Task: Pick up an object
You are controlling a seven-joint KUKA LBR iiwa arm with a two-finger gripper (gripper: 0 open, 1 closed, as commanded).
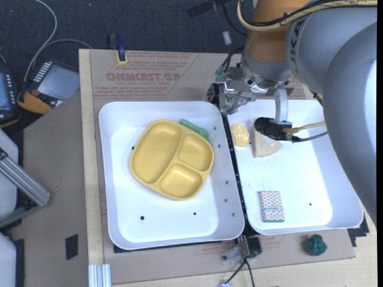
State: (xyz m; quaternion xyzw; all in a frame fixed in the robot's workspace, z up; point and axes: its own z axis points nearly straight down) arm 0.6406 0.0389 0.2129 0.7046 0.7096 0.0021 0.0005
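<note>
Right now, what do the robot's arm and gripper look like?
The thick, rounded grey arm carries a glossy orange band above the wrist, with yellow and black cables looping round it. The small two-finger gripper is dark metal with silvery parts.

we see the end effector (231,98) at the far end of the divide between the two bins, over the far left corner of the right bin (311,175). near it in that bin lies a small yellow piece (240,134); a patterned card (271,206) lies toward the front, well apart from it. the left bin (116,190) holds a yellow tray (170,160) with three compartments, and a green thing (194,127) pokes out at its far edge. a green lump (315,244) sits on the surface (155,70) just outside the right bin's front.
</note>
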